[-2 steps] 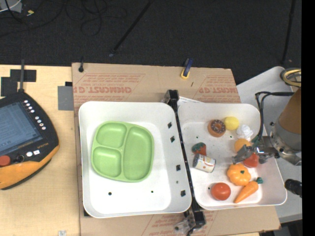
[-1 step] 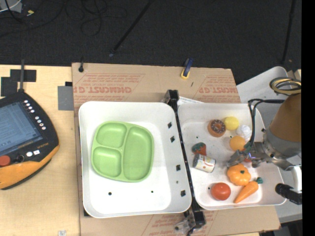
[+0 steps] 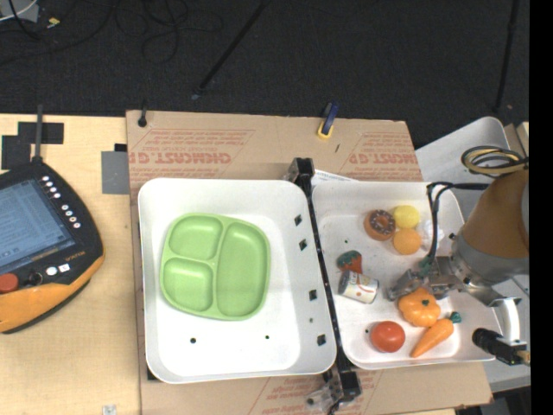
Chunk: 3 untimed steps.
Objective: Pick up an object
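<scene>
Camera view: one tomato [image 3: 388,336], one carrot [image 3: 432,337], one donut [image 3: 379,224].

Even overhead light, fairly bright. White bins [image 3: 225,361] near glare, soft short shadows under toys. Dark floor underexposed at top. Slight overall softness, low resolution.

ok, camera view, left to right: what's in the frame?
teach pendant → green divided plate → small carton → donut → yellow lemon → gripper

Black floor [image 3: 259,41] strewn with cables [image 3: 130,11] — cardboard-topped bench [image 3: 259,141] below.
</scene>
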Each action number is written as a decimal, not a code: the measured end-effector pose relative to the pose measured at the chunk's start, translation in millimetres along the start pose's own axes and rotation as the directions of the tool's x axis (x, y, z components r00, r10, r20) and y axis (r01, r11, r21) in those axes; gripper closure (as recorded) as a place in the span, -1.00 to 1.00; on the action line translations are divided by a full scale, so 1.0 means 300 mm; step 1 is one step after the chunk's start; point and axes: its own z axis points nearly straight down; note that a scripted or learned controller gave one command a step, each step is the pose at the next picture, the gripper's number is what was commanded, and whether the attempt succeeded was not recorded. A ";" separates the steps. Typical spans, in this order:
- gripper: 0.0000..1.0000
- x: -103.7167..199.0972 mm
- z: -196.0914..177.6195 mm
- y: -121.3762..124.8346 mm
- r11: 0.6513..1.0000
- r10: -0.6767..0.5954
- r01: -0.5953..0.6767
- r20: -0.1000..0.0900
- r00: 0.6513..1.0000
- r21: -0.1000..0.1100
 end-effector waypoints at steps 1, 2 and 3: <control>1.00 -0.005 -0.039 0.001 1.000 0.004 -0.004 -0.001 1.000 -0.001; 1.00 0.006 -0.181 0.003 1.000 0.002 -0.002 0.001 1.000 -0.002; 1.00 0.020 -0.367 -0.024 1.000 0.002 -0.002 0.002 1.000 -0.004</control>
